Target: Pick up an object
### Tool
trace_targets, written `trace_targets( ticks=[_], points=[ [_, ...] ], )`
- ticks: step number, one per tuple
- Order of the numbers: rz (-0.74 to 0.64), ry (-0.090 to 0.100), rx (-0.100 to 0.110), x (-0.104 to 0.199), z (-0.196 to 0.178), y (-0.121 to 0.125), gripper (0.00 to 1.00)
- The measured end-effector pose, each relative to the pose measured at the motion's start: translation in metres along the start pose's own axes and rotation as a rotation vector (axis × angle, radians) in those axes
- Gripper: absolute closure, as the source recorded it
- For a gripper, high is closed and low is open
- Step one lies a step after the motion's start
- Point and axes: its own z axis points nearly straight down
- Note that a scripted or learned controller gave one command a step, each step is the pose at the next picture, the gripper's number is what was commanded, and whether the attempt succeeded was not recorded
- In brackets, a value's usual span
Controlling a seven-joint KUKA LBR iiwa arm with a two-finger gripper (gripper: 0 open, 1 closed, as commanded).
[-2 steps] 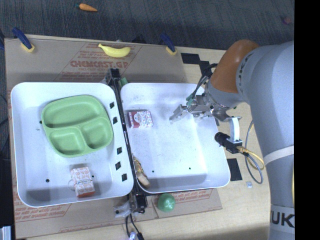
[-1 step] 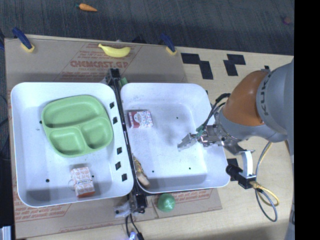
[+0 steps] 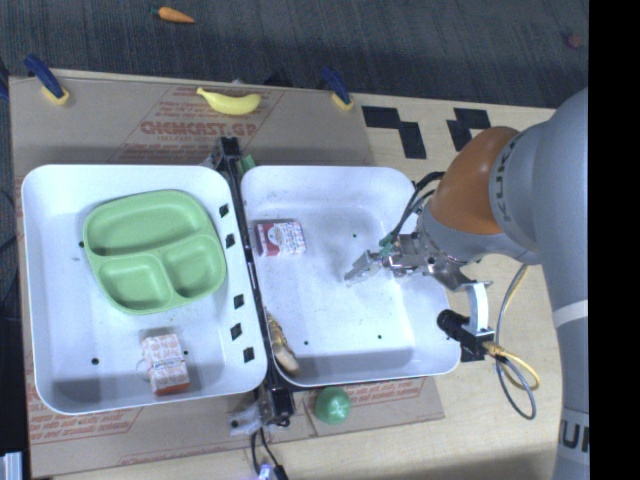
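In the right bin (image 3: pixel 400 353), a red and white packet (image 3: pixel 280 238) lies near the left wall. A small tan object (image 3: pixel 281 351) rests in that bin's front left corner. My gripper (image 3: pixel 366 259) hangs over the bare middle of the right bin, well to the right of the packet. It is open, with nothing between its fingers. The left bin (image 3: pixel 50 298) holds a green divided tray (image 3: pixel 152 248). A small orange and white carton (image 3: pixel 163 361) sits in front of the tray.
A yellow toy banana (image 3: pixel 230 99) lies on the cardboard behind the bins. A green ball (image 3: pixel 332 405) sits in front of the right bin. Blue clamps (image 3: pixel 46 79) grip the back edge. An orange piece (image 3: pixel 176 14) lies on the floor.
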Motion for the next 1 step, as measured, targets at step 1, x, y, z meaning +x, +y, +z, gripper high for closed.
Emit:
trace_targets(
  ticks=[1],
  points=[
    [0.003,0.001,-0.003,0.002,-0.014,0.0836,0.0]
  ],
)
